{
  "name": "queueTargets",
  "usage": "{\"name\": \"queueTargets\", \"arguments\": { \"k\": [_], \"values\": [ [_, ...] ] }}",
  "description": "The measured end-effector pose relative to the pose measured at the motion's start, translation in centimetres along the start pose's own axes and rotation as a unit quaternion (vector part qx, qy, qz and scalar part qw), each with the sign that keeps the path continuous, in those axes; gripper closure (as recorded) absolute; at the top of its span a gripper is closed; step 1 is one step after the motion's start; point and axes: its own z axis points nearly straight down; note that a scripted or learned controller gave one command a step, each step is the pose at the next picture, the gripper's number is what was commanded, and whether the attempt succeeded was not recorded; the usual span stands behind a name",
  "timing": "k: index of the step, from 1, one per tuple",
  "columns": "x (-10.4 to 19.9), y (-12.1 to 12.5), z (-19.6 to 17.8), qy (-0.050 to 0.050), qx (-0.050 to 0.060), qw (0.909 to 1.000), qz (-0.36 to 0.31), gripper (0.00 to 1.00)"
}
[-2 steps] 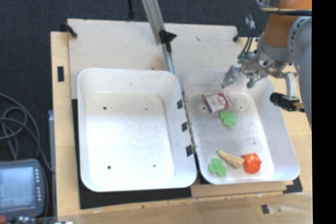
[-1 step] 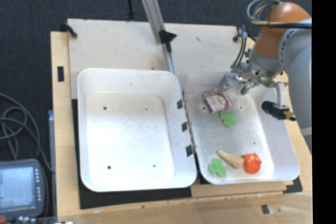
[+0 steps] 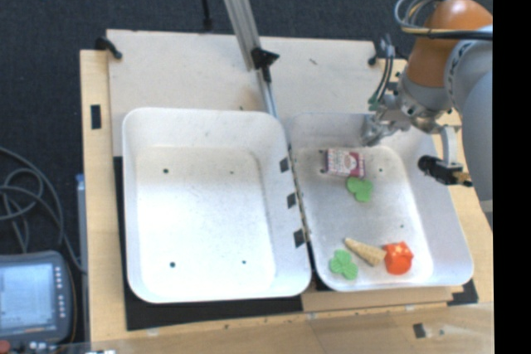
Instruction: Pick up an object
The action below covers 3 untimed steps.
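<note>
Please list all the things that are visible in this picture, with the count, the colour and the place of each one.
white bins: two, white, side by side on the bench.
small carton: one, white and dark red, upper part of the right bin.
green pieces: two, green, one just below the carton, one near the right bin's front edge.
cone: one, tan, lying near the front of the right bin.
red piece: one, red-orange, at the cone's right end.
metal post: one, silver, slanting up behind the bins.
screen device: one, grey, bottom left corner.
gripper: one, grey, over the right bin's far edge.
</note>
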Motion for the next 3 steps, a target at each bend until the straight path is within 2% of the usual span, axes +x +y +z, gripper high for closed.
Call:
{"name": "queueTargets", "arguments": {
  "k": [2, 3],
  "values": [
    [-0.3, 0.6, -12.2, 0.004, -0.001, 1.0, 0.003, 1.0],
    [-0.4, 0.7, -13.9, 0.004, 0.0, 1.0, 0.001, 1.0]
  ]
}}
